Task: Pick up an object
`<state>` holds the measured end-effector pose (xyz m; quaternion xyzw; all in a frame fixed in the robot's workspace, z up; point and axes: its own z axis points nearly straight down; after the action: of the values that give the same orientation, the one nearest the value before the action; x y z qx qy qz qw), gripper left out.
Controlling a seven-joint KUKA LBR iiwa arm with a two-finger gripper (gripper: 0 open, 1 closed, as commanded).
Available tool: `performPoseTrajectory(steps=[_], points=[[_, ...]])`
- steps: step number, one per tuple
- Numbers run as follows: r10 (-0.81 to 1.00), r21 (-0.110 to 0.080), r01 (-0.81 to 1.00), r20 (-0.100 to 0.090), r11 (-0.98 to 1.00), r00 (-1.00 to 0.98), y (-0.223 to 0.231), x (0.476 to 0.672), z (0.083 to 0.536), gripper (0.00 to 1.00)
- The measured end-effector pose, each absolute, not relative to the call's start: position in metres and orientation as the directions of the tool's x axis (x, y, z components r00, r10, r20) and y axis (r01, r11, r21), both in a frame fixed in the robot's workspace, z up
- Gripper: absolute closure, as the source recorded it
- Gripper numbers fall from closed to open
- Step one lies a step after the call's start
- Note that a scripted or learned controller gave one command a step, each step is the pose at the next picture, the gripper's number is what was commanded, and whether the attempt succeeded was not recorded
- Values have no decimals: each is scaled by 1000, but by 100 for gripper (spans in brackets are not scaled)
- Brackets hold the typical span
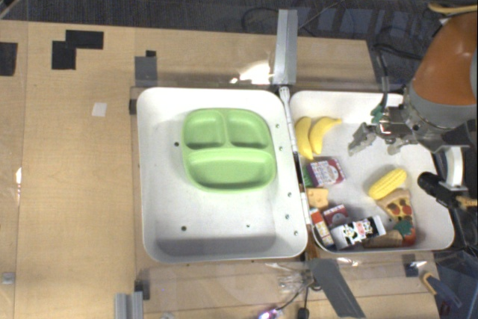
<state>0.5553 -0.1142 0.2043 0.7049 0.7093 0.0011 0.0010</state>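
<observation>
Above the right bin [441, 234], the claw [379, 135] hangs with its fingers spread wide and nothing between them, while the corn cob [388, 182] lies below it, right of the 2 bananas [314, 134].

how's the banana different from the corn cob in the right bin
The banana is plain pale yellow with a smooth skin; the corn cob is deeper yellow with a ribbed surface. The banana is curved and lies at the bin's upper left by the divider; the corn cob is straighter, shorter, and lies right of the middle, tilted. Both are yellow toy foods lying loose below the gripper.
</observation>
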Motion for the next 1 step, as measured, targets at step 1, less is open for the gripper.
performPoseTrajectory(steps=[1], points=[[992,16,992,0,-127,127,-106,595,91,0]])
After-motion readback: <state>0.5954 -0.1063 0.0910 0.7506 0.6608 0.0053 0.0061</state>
